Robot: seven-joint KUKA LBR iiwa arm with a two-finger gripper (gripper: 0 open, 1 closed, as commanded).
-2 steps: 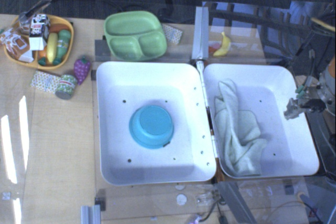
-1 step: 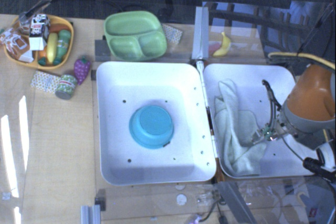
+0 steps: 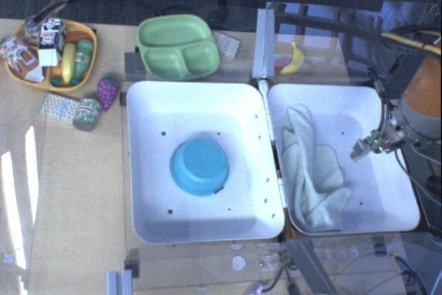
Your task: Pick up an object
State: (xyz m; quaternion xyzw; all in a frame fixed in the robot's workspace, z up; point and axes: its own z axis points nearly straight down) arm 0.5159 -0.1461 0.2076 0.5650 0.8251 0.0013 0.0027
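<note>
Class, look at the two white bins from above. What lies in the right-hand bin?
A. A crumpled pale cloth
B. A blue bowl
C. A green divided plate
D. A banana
A: the crumpled pale cloth lies in the right-hand bin, while the blue bowl sits in the left bin.

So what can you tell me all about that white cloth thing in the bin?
The white cloth is a soft, crumpled towel, pale and slightly greenish-grey, bunched into long folds. It lies flat in the right bin, along that bin's left side, stretching from near the back to the front wall. The tool hovers to its right, apart from it.
</note>
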